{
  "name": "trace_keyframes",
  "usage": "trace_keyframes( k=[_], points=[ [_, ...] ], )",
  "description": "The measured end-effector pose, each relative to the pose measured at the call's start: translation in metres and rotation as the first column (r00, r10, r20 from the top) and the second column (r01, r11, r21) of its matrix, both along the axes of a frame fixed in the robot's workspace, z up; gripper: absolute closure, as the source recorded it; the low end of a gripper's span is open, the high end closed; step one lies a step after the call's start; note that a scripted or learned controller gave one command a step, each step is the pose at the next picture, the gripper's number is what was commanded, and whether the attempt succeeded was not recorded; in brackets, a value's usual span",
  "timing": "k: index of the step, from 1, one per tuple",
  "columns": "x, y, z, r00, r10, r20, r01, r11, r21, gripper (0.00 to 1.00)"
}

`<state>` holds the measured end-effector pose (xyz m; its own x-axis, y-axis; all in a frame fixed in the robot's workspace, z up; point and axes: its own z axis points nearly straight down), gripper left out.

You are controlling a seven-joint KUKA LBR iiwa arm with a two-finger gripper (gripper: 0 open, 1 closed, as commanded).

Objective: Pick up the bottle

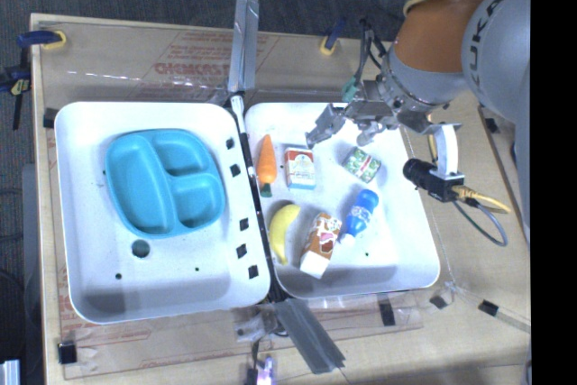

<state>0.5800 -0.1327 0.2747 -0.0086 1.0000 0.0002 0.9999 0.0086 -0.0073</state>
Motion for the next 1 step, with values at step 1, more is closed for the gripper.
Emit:
trace_keyframes(
  k=[1],
  points=[
    [0.023,-0.0568,0.0065,1.0,0.005,0.003,-0.005,1.0,0.0,0.0]
  ],
)
